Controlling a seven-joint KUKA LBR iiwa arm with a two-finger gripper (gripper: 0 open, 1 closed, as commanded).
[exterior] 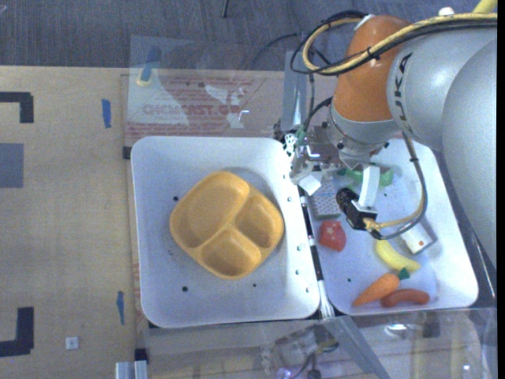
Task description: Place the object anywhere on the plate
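The arm (pixel 410 77) comes in from 3 o'clock and its wrist hangs over the left part of the right bin (pixel 454 283). The gripper (pixel 319 181) is under the wrist, so I cannot tell if it is released or clenched, or grasping sth.

The yellow plate (pixel 227 223) w/ three compartments lies in the middle of the left bin (pixel 150 212), nothing on it.

Candidate objects are at 6 o'clock of the gripper: strawberry (pixel 333 235), banana (pixel 394 257), carrot (pixel 379 288), sausage (pixel 405 297), all in the right bin.

I think the step is picking. To do it well: approx. centre above one object, e.g. the strawberry near the bin wall, descend straight, lift high enough over both rims, then go toward 9 o'clock.
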